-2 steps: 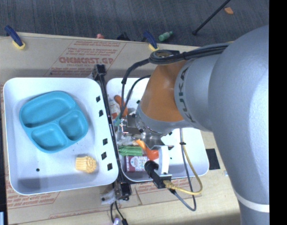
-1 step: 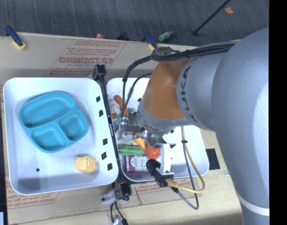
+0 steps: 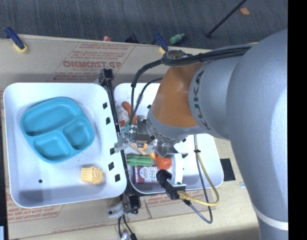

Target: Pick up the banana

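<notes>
Arm (image 3: pixel 213 99) reaches low into right bin (image 3: pixel 213 171), its wrist covering most of the contents; gripper (image 3: pixel 140 140) state cannot be told. Banana not identifiable among the items beneath. Left bin (image 3: pixel 13 134) holds blue divided tray (image 3: pixel 57 128) and a small yellow ridged object (image 3: pixel 92 174).

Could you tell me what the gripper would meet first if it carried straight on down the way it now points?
Probably the green item lying in the right bin, just above a dark red packet. The gripper hangs right over that clutter, though depth is hard to judge from this slant.
</notes>
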